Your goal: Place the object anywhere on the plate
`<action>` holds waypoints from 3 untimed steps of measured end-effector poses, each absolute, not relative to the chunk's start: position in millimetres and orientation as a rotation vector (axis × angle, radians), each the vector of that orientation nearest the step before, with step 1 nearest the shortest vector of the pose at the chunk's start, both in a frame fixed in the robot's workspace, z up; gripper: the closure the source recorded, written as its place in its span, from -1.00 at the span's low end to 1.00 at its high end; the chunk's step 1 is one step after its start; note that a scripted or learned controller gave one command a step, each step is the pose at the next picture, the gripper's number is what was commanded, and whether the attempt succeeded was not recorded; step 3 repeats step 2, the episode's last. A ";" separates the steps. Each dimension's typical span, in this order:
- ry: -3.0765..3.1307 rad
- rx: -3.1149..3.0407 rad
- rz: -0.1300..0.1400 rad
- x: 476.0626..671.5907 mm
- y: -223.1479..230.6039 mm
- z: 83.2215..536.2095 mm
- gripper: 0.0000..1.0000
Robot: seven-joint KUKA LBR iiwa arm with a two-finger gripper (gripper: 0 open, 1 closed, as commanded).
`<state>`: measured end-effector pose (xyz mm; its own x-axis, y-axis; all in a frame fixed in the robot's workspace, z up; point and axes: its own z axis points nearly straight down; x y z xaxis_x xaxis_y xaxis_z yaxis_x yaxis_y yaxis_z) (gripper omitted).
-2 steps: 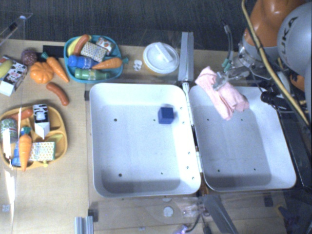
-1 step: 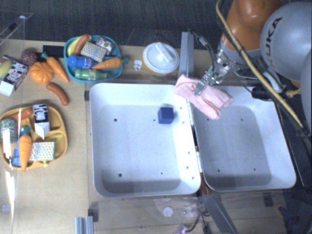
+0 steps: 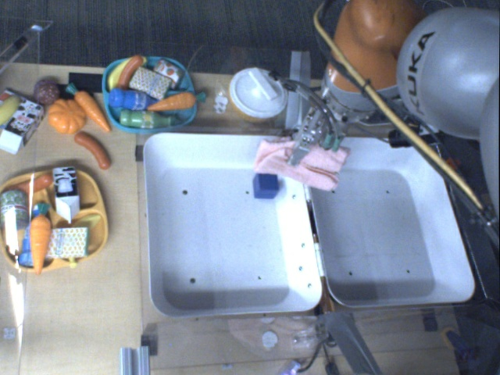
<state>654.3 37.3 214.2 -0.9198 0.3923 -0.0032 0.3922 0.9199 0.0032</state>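
The gripper (image 3: 306, 148) hangs over the pink cloth (image 3: 303, 163) that lies across the top edges of both bins, and I cannot tell how it is set. A small blue block (image 3: 266, 185) sits in the left bin (image 3: 226, 287), touching the cloth.

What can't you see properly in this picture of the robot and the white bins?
- End effector, camera view: too small and cluttered to tell whether it holds the pink cloth.
- Pink cloth, camera view: anything beneath it is hidden by the cloth itself.
- Yellow tray, camera view: its left part is cut off by the picture's edge.
- Toy boxes in the blue bowl, camera view: labels too small to read.
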 end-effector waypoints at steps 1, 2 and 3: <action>3.137 0.005 0.005 639.4 86.4 221.1 1.00; 3.136 0.005 0.005 639.6 86.2 221.4 -1.00; 3.136 0.005 0.005 639.6 86.2 221.4 -1.00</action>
